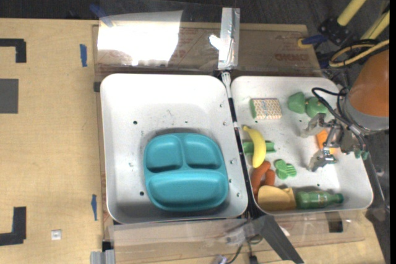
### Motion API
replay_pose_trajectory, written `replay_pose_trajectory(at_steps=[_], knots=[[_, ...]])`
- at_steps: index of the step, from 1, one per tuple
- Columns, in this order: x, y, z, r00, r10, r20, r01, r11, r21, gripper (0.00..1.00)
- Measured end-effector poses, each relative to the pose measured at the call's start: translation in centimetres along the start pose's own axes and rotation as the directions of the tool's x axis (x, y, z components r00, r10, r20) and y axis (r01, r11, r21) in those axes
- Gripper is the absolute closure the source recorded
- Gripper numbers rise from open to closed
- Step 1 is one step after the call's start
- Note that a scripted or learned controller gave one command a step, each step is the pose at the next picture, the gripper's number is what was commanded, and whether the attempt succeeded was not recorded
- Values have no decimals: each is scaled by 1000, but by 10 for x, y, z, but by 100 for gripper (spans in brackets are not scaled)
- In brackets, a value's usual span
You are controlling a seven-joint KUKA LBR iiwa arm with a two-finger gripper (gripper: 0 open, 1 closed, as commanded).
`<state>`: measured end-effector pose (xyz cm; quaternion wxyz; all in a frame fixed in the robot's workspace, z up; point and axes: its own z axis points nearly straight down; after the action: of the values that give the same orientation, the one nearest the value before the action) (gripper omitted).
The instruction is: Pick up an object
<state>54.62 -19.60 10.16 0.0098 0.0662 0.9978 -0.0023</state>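
Right bin (365,185) w/ gripper (317,144) open, empty, near right wall, toys leftward.

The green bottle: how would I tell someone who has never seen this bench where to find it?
Look in the right bin, along the edge nearest the camera. The green bottle lies on its side there, beside a tan piece. It is the only long dark green thing; the other green items are small and paler.

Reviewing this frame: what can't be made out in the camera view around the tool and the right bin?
- The tool: its finger state is lost in clutter and blur.
- An orange item beside the tool: partly covered, identity unclear.
- The green bottle: label too small to read.
- The arm: cut off by the right edge.
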Motion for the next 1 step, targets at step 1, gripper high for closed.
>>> replay_pose_trajectory(at_steps=[1], knots=[[-21,-6,14,999,45,-11,-45,999,-3,0]])
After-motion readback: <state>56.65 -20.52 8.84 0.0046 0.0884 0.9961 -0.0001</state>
